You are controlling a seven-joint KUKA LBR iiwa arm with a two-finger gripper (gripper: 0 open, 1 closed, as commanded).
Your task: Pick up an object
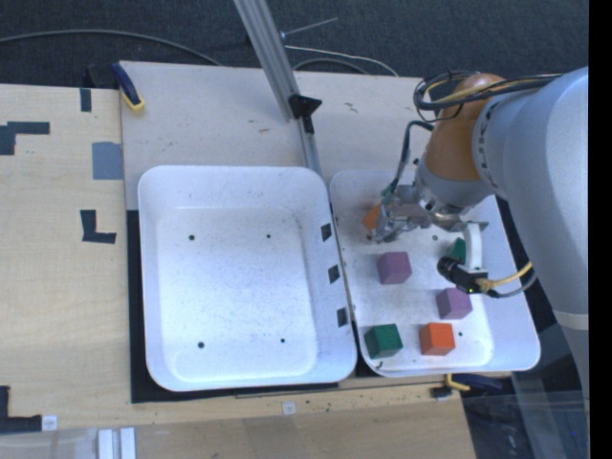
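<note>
**Q:** Orange object (371, 217), just beside the gripper (385, 226): where does it lie, and why is the arm posed so?

**A:** It lies in the right bin (512, 352), near that bin's far left corner and close to the wall it shares with the left bin (229, 185). The gripper is low over the right bin's floor with the orange object at its left side; the arm (535, 161) bends in from the right so the wrist can hang above this corner. Judged from the pose, a grasp on this piece is being tried.

**Q:** Is the piece gripped?

**A:** That cannot be told. The fingers are small and dark against the wrist, and whether they stand apart or together is not legible; the object shows beside them, not clearly between them.

**Q:** Which way does it point?

**A:** Too little of it is visible to give a long axis; it reads as a small, compact lump.

**Q:** What else shares the right bin?

**A:** Nearer the camera than the gripper: a purple cube (393, 267), a second purple block (453, 303), a green cube (383, 339) and an orange cube (436, 338), all well apart.
</note>
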